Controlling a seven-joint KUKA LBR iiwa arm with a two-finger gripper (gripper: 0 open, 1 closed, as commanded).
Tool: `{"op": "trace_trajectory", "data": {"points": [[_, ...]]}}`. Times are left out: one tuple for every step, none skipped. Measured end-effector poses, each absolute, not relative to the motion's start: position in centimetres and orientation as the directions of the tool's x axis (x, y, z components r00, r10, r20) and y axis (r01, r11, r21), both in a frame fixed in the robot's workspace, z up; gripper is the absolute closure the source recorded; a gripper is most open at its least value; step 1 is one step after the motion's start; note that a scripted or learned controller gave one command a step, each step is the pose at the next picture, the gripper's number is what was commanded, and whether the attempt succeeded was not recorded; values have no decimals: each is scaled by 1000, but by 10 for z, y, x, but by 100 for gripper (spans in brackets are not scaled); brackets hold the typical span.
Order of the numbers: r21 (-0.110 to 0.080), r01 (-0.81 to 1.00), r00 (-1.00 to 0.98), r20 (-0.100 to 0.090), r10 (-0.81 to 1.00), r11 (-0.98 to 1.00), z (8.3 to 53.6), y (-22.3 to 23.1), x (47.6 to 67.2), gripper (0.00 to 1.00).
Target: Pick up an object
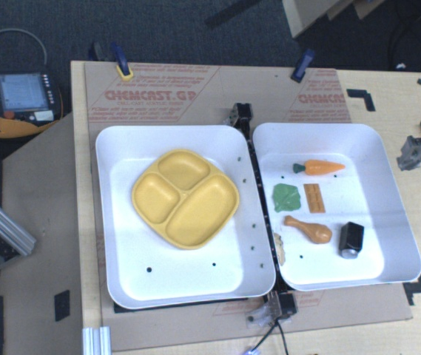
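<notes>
The gripper sits at the right edge of the worktop, just outside the right bin; its state cannot be told from this blurred, partly cut-off glimpse, and nothing shows in it. By my judgement the pick has not begun: this is the approach step, and the next move calls for swinging leftward over the bin, choosing a target and descending onto it. Five candidates lie in that bin, all left of the gripper: one carrot nearest its level, one green leafy piece, one tan block, one drumstick and one black object, both lower-left. Further left, the left bin holds one yellow divided plate.
</notes>
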State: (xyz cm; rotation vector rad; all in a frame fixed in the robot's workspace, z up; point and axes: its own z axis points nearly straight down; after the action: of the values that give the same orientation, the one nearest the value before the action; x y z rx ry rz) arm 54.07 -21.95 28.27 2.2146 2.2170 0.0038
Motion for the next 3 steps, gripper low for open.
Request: {"op": "trace_trajectory", "data": {"points": [[-2,1000,-4,1,1000,4,266,-171,557,100],[-2,1000,-6,2,1000,6,257,-125,562,100],[-2,1000,-1,1,1000,1,244,-75,569,100]]}}
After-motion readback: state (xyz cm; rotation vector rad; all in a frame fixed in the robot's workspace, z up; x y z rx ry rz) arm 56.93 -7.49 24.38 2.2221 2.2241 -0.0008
